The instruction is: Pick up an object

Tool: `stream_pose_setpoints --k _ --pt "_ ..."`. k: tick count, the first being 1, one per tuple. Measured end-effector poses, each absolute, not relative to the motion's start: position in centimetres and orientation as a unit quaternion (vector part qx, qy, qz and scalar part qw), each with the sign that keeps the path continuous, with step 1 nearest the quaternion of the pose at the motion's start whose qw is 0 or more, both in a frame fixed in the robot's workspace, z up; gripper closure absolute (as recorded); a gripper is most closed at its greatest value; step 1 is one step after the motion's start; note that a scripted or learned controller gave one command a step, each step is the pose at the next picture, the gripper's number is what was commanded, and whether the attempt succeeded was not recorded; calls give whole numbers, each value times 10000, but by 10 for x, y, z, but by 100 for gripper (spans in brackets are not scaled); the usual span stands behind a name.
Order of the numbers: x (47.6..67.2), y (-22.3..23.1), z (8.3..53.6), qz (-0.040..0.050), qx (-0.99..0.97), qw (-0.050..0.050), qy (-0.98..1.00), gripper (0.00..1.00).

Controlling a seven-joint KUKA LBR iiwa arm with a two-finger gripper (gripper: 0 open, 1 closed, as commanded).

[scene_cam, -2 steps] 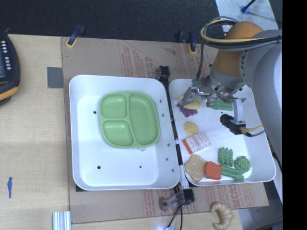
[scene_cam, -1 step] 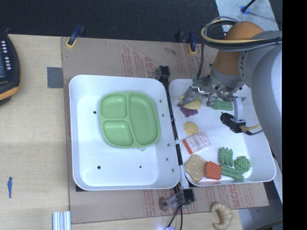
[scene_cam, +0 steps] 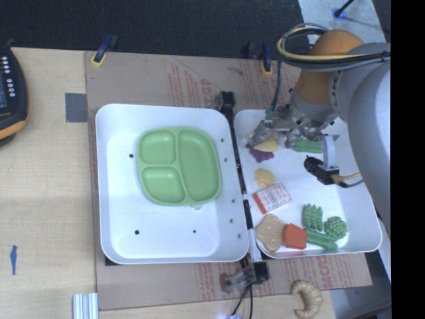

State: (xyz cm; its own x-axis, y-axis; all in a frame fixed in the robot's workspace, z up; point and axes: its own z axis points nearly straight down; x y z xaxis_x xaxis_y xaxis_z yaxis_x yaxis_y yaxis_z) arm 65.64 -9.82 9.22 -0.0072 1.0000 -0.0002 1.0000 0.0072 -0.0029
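On a cardboard-covered bench, two white bins sit side by side. Our gripper (scene_cam: 265, 137) hangs low in the right bin (scene_cam: 358, 208), over purple toy grapes (scene_cam: 262, 153); whether it grips anything, we cannot tell. The lumpy, glossy plastic grapes could slip. A smooth green divided plate (scene_cam: 179, 165) fills the left bin (scene_cam: 113, 178).

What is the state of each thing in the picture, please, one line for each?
gripper: low in the right bin, above the purple toy; fingers unclear.
purple toy: lying beneath the gripper.
green divided plate: flat in the left bin, nothing on it.
red-and-white packet: lying flat.
broccoli: lying near the right bin's front corner.
croissant: on the cardboard, outside the bins.
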Motion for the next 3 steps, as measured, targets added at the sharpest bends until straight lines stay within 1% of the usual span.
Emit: stream_pose_setpoints --k 1,2,3 --pt "656 -97 92 14 -7043 13 -7099 0" --pt "659 -97 107 -6 -7029 -12 -7113 100" --pt "658 -97 106 -1 -7024 -7 -7118 0"
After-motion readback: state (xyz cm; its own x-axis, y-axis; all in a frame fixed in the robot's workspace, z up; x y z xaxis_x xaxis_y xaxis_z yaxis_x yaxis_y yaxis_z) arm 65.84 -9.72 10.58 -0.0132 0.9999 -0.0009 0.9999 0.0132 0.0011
